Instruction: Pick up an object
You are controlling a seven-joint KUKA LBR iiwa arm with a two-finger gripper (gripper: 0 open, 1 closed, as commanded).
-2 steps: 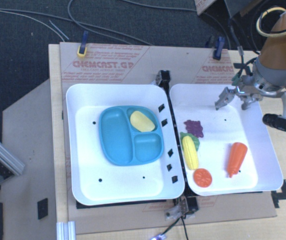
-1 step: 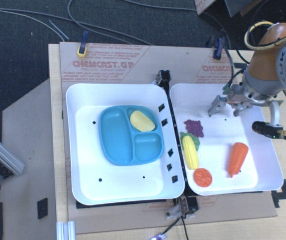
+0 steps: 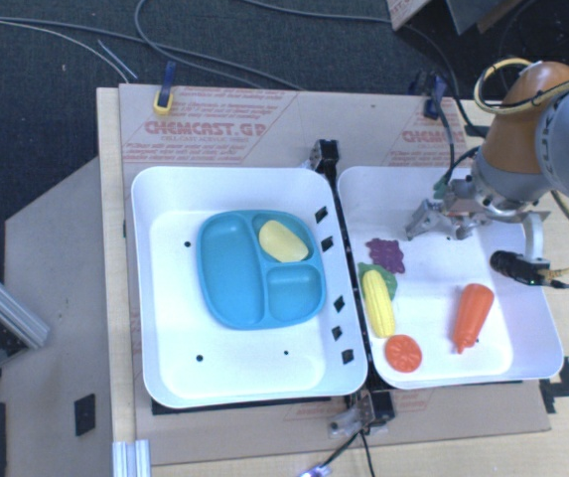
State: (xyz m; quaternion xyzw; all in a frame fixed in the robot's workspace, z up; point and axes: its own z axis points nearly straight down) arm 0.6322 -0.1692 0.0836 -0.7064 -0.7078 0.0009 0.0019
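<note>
In the camera view, two shallow white plastic bins are seen side by side on the bench. In the left bin a blue moulded divided tray is set, and a pale yellow lemon-shaped toy lies in its upper right compartment. In the right bin four toys are spread: a purple bunch of plastic grapes, a yellow corn cob with green husk just below it, a small round red-orange tomato near the front wall, and an orange carrot lying apart to the right.

The two-finger metal gripper is held over the upper part of the right bin, its fingers spread and nothing between them. The grapes are nearest and are judged the likeliest target. For a sound grasp, the gripper should be centred over one toy before descent, the fingers set across its narrow width, and the corn's husk avoided.
</note>
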